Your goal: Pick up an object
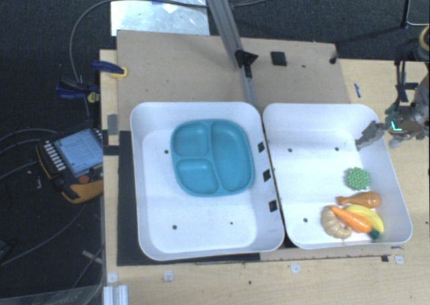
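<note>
The end effector hangs over the right bin's far right rim — whether spread or clenched, I cannot tell; the toy food lies toward the near right corner.

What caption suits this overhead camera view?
Tool hovers over right bin holding toy food; left bin holds blue plate.
</note>
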